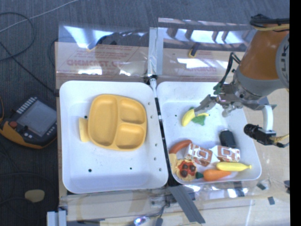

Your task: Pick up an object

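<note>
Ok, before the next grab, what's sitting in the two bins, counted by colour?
Yellow: 4 (divided plate, banana, second banana, slice with red dots)
Red and white: 2 (two boxes)
Red: 1 (sausage)
Orange: 1 (carrot)
Green: 1 (leafy piece)
Black: 1 (block)
Total: 10

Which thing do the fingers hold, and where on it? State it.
It cannot be told. The gripper is at the yellow banana with the green piece in the right bin, but a grasp isn't visible.
</note>
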### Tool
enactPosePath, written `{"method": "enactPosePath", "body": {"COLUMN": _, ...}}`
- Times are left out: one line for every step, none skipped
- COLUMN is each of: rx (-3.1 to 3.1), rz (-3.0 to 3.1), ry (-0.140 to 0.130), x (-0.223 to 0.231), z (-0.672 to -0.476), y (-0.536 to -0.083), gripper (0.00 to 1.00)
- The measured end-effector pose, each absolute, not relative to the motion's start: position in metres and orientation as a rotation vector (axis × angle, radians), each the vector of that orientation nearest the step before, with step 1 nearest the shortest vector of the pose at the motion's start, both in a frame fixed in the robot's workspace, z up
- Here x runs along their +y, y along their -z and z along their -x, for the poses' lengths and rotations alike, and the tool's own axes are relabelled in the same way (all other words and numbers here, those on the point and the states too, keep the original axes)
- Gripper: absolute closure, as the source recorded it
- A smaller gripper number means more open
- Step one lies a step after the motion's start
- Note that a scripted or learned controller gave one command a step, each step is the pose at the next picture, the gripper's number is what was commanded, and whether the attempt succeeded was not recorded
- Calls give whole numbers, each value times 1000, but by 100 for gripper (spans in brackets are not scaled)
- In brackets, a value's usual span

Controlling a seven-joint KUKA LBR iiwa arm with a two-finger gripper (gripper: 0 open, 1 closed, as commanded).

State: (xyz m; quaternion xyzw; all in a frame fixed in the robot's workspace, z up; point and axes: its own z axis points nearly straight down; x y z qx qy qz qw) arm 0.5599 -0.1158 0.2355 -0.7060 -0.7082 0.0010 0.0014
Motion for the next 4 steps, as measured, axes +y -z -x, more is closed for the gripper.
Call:
{"method": "enactPosePath", "body": {"rx": -2243, "rz": 2202, "ry": 2, "x": -111, "z": -588, "y": -95, "gripper": 0}}
{"method": "enactPosePath", "body": {"rx": -2241, "rz": 2202, "ry": 1, "x": -112, "z": -588, "y": -103, "gripper": 100}}
{"method": "enactPosePath", "body": {"rx": -2241, "rz": 2201, "ry": 1, "x": -112, "z": -588, "y": -103, "gripper": 0}}
{"method": "enactPosePath", "body": {"rx": -2239, "rz": 2199, "ry": -1, "x": -111, "z": -588, "y": -110, "gripper": 100}}
